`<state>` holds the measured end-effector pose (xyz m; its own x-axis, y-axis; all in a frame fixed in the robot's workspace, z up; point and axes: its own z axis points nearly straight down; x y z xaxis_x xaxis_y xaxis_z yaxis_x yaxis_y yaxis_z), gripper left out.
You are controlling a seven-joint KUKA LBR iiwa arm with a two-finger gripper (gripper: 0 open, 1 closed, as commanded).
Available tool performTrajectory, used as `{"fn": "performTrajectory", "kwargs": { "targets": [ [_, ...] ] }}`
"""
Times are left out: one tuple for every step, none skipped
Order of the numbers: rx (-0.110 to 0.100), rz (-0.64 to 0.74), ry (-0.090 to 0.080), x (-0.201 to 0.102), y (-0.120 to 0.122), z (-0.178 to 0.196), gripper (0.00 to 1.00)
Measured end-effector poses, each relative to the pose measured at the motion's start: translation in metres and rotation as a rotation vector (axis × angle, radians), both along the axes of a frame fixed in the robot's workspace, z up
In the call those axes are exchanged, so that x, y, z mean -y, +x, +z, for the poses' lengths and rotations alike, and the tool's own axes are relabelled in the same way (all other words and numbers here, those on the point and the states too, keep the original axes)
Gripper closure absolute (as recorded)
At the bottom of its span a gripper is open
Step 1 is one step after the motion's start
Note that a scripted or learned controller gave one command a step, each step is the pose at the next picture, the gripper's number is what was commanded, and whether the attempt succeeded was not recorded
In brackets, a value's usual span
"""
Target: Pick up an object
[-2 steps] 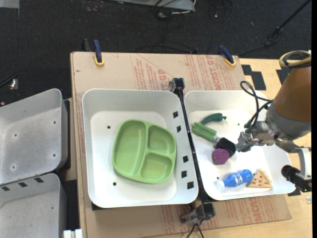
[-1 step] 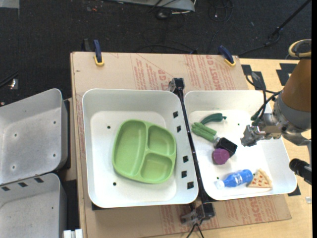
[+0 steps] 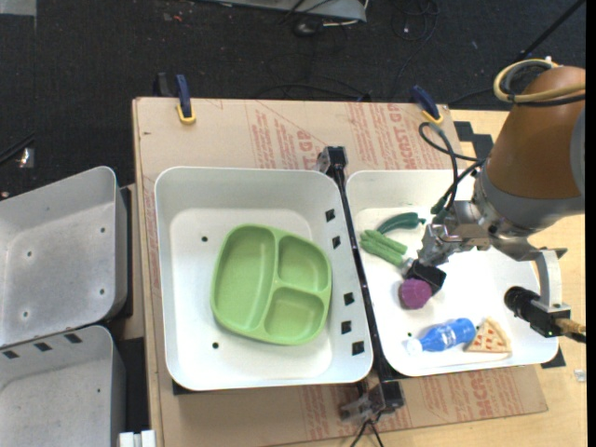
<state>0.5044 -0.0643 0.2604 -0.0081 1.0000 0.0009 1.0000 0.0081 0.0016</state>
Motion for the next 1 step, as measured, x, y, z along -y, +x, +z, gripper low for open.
{"fn": "performTrajectory", "kwargs": {
  "targets": [
    [-0.002,0.0,0.0,-0.052,0.0067,0.0033,1.0]
  ]
}}
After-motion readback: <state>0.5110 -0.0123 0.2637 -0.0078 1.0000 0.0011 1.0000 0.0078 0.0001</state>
